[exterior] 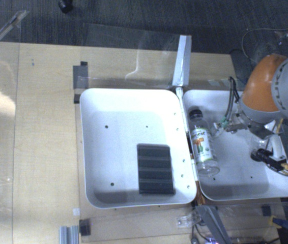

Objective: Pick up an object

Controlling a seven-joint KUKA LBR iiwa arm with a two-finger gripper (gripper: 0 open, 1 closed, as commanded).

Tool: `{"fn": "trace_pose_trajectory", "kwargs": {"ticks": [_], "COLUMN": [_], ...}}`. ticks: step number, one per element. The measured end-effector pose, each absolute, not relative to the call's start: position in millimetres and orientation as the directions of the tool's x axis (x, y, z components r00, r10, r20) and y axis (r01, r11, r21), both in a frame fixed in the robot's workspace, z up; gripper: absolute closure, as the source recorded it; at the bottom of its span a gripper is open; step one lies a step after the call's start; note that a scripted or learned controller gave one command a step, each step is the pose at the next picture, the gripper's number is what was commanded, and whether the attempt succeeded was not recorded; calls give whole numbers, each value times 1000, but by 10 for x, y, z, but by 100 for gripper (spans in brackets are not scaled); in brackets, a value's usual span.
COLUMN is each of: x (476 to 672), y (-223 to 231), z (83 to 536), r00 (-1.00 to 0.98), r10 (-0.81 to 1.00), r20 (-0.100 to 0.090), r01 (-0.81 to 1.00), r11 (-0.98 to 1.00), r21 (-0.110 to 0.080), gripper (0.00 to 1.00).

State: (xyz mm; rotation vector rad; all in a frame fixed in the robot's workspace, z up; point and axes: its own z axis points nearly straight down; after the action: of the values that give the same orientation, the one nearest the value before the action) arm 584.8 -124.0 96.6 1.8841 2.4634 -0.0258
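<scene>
Against the right bin's (246,189) left wall lies a clear bottle (201,144), the gripper (224,125) just beside it, its grip state impossible to tell.

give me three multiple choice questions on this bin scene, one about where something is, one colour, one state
1. Where does the plastic bottle lie?
A. in the right bin, along its left wall
B. in the left bin, in the middle
C. on the bench outside both bins

2. What colour is the ribbed rectangular block in the left bin?
A. white
B. black
C. orange

3. How does the bottle rest?
A. standing upright on its base
B. lying on its side
C. lifted above the bin by the end effector

Key: 1 A, the bottle sits against the wall next to the divider between the bins. 2 B, the block is dark against the white floor. 3 B, its full length shows, with the dark cap towards the far side of the bin, and the arm is off to its right.
</scene>
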Motion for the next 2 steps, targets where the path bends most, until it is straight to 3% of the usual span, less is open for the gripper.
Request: {"fn": "trace_pose_trajectory", "kwargs": {"ticks": [1,2], "x": [5749,5459], "y": [-1262,-1337], "z": [956,1959], "r00": [-422,-315], "r10": [905,949], "r20": [-46,-3], "r01": [906,949], "r11": [423,315], "r21": [16,7], "gripper": [0,0]}}
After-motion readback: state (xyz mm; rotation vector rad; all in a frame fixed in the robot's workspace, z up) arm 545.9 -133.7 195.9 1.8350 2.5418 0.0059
